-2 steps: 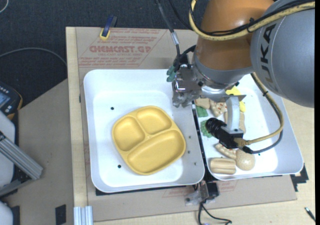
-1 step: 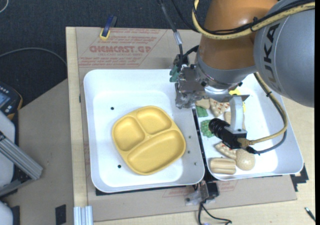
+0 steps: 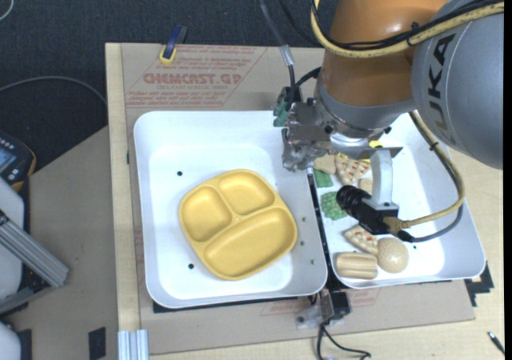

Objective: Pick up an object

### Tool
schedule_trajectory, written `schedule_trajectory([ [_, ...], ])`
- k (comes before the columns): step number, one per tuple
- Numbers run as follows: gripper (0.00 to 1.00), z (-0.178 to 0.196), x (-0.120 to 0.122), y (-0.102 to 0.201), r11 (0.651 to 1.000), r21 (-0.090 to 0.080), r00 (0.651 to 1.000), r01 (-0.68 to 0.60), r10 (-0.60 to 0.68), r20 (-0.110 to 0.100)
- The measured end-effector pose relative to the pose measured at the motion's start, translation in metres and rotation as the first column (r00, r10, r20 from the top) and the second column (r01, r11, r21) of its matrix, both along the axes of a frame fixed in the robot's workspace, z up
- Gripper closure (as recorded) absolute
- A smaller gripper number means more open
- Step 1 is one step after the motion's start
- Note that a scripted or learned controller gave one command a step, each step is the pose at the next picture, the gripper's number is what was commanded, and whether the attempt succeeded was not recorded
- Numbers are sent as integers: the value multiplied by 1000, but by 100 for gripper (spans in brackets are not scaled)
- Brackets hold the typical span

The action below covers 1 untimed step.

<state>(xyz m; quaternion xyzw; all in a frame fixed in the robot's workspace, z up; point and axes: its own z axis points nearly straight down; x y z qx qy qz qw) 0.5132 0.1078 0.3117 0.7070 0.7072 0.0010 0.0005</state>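
Tool point(image 3: 298, 150) over divider between bins, grip state unclear, possibly empty; yellow tray point(image 3: 237, 223) in left bin point(image 3: 152, 190).

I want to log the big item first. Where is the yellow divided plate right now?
The yellow divided plate lies flat in the left bin, toward its middle and near side, apart from the hand up by the bins' shared wall.

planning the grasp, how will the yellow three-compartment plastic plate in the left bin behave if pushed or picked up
The yellow three-compartment plastic plate looks moulded and rigid, so probably stiff and light. Its glossy surface suggests slippery. Lying flat in the left white bin, it would likely slide, not roll.
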Motion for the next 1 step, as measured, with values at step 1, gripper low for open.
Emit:
schedule_trajectory([
  [1, 100, -135, 8, -57, 1000, -4, 1000, 7, -7, -15],
])
